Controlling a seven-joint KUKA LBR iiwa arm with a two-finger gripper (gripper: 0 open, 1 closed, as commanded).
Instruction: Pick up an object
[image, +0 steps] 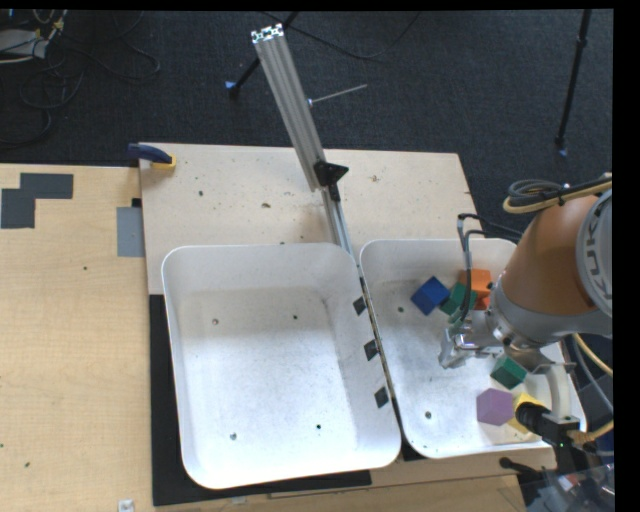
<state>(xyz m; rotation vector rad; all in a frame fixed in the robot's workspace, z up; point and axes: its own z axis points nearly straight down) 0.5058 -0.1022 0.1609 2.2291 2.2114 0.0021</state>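
We are seeing gripper (458, 350) hanging low in right bin (420, 425), just below green block (459, 298), blue block (431, 294) near; fingers' state we cannot tell.

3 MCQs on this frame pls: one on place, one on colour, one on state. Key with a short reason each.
1. Which bin holds the blocks?
A. the left bin
B. the right bin
C. both bins

2. What colour is the block nearest the divider between the bins?
A. blue
B. red
C. white

3. Where is the gripper?
A. over the bare bench
B. over the left bin
C. down inside the right bin

Key: 1 B, the blue block, orange block, green block and purple block all lie in the right bin. 2 A, the blue block lies furthest toward the divider. 3 C, the gripper sits low among the blocks.
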